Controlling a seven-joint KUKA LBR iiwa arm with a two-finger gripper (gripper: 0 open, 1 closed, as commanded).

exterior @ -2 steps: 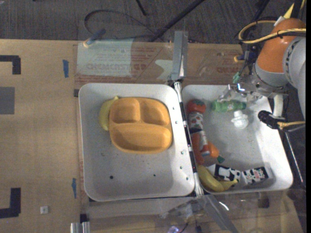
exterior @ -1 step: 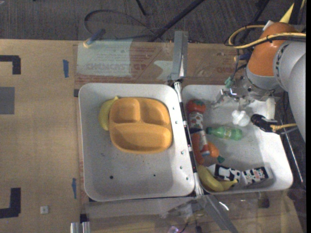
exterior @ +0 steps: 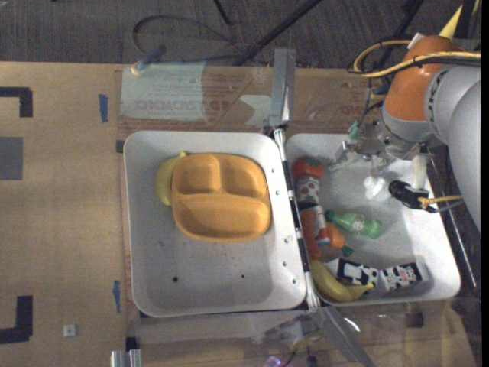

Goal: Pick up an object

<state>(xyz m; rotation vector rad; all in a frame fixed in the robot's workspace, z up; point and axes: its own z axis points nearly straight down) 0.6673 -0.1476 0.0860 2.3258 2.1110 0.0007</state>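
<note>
Cardboard-topped bench [exterior: 61, 228], dark carpet [exterior: 92, 14] behind

We note an orange divided tray [exterior: 221, 196] overturned in the left bin [exterior: 145, 228], partly covering a yellow item [exterior: 163, 179]. The right bin [exterior: 428, 243] holds bottles, a banana [exterior: 334, 283], a cow-patterned carton [exterior: 380, 274]. The end effector [exterior: 376, 150] hovers over its far corner.

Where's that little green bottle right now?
The green bottle lies on its side in the right bin, near its middle. The orange bottle is just to its left and the black-and-white carton lies below it.
</note>
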